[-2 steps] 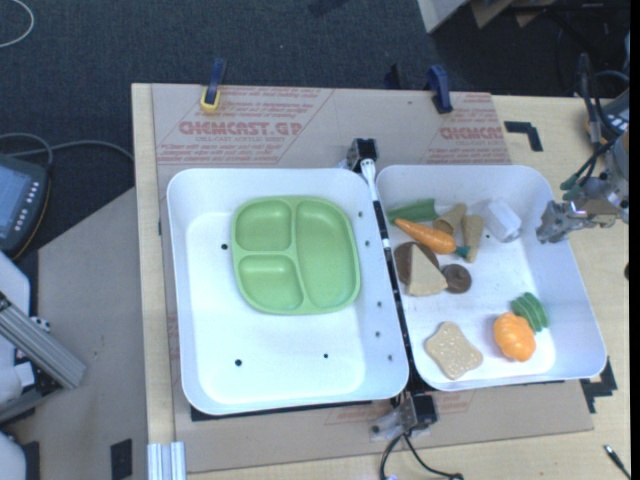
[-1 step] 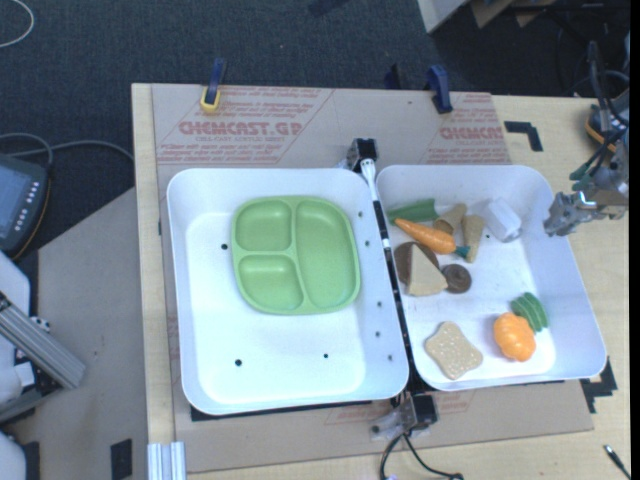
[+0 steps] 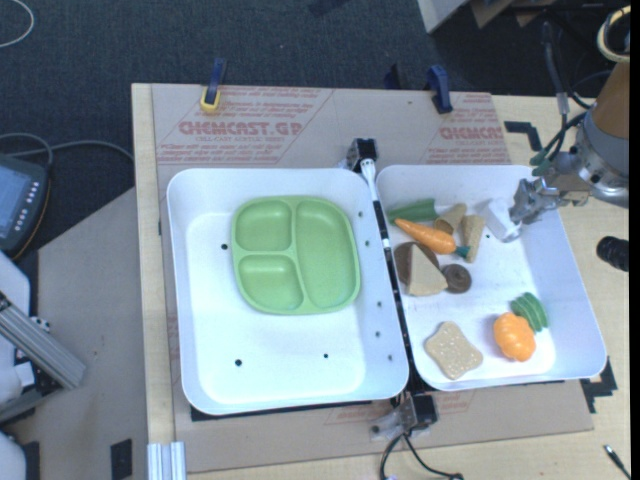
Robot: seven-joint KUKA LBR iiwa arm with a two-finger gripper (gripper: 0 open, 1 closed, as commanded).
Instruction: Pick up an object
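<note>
The right bin [image 3: 578, 286] holds several toy foods: a green pod [image 3: 413, 209], a carrot [image 3: 427, 235], a tan piece [image 3: 470, 236], a brown-and-cream wedge [image 3: 418, 269], a small dark disc [image 3: 458, 278], a bread slice [image 3: 454, 350] and an orange fruit with green leaves [image 3: 516, 334]. My gripper [image 3: 524, 205] hangs over the bin's upper right part, just right of the tan piece, with a small white piece [image 3: 500, 224] lying at its lower left. I see nothing clearly between the fingers.
The left bin [image 3: 200, 358] carries a green three-compartment plate [image 3: 296, 253]. Clamps sit at the bench's far edge, yellow [image 3: 211, 96] and blue [image 3: 438, 90]. A black divider [image 3: 385, 268] runs between the bins.
</note>
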